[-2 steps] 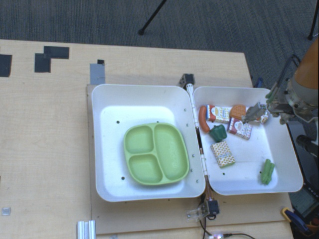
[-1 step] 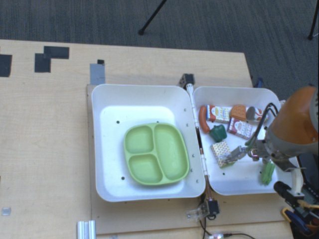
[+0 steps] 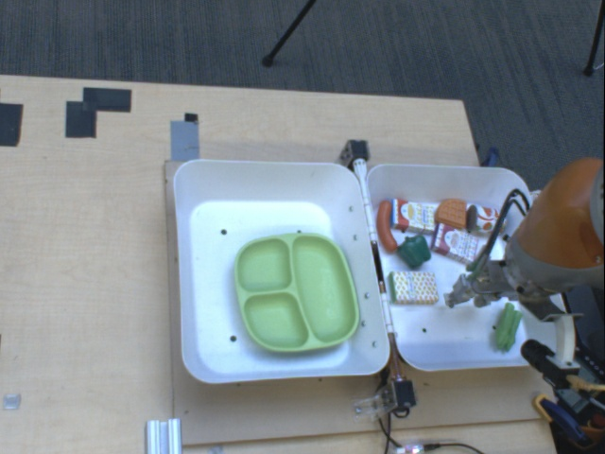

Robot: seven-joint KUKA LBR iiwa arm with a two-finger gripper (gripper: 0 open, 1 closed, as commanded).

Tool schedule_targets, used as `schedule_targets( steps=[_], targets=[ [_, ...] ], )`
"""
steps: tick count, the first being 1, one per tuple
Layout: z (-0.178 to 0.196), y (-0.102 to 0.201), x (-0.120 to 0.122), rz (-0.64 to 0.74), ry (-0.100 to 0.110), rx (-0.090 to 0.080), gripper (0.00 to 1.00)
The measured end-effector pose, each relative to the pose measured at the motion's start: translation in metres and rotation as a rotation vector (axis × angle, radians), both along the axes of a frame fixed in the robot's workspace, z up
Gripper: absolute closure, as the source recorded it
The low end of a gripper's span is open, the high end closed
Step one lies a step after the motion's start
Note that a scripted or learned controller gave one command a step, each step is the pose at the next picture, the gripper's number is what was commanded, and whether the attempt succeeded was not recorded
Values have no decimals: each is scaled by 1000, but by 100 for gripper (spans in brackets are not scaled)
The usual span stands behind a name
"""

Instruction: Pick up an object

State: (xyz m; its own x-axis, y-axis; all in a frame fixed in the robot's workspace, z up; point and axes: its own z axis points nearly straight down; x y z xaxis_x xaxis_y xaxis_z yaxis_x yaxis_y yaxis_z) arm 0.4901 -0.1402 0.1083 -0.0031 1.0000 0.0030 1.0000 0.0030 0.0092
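**Arm low over the crowded right bin**

The surface [image 3: 85,253] carries two white bins. The left bin [image 3: 203,197] holds a green divided plate [image 3: 298,291]. The right bin [image 3: 425,348], at the frame's right, gathers the pickable items: food packets [image 3: 444,218], a patterned square packet [image 3: 414,288], a green piece [image 3: 508,327]. The claw [image 3: 470,291] sits between them, near bare floor; whether it grips anything I cannot tell.

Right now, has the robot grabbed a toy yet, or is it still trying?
Done: the arm has reached into the right bin, and its gripper sits low beside the speckled packet. In hand: nothing that I can see between its fingers. Left: the actual grab and lift. The green pickle, the dark green piece and the red sausage all lie in the bin.
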Motion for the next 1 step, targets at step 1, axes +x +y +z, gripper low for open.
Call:
schedule_targets(
  steps=[1],
  targets=[
    [76,110,-2,2,5,-1,100]
  ],
)
